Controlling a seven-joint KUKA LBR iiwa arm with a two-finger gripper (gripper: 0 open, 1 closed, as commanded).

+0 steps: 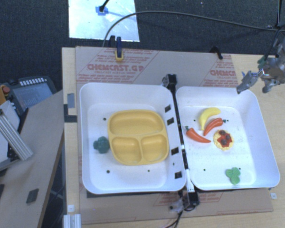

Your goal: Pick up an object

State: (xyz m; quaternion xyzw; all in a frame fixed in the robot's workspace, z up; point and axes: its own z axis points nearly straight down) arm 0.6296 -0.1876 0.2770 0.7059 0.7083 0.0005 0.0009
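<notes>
- Far left, off the bench: a grey handheld control pendant with a dark screen [31,93], next to a slanted length of silver aluminium rail [9,129].
- Top, on the dark floor beyond the bench: a shiny square metal sheet [104,13] with a small blue piece on it.
- Left shallow white plastic bin [88,103]: holding a yellow plastic plate with three compartments [137,136], set roughly mid-bin and turned a little askew.
- Just beside the plate's left edge, on the bin floor: a small dark green broccoli-like toy [101,145], close to the plate, contact not clear.
- Between the two bins: a black clamped joint strip [177,137] running front to back.
- Right shallow white plastic bin [263,132]: a cluster of toy food in its upper middle.
- In that cluster, leftmost: an orange-red carrot-shaped toy [197,135], lying at a slant.
- Above it: a yellow banana-shaped toy [208,114], with a red chilli-shaped toy [213,125] just beneath, seemingly touching both neighbours.
- Right of the cluster: a small round yellow tart-like toy with a red topping [223,139], just beside the chilli.
- Near the front of the right bin, well apart from the cluster: a light green leafy toy [233,175].
- Upper right, over the right bin's back right corner: the grey two-finger gripper [244,83], raised clear of the toys, nothing seen between its fingers; whether spread or closed, cannot tell.
</notes>
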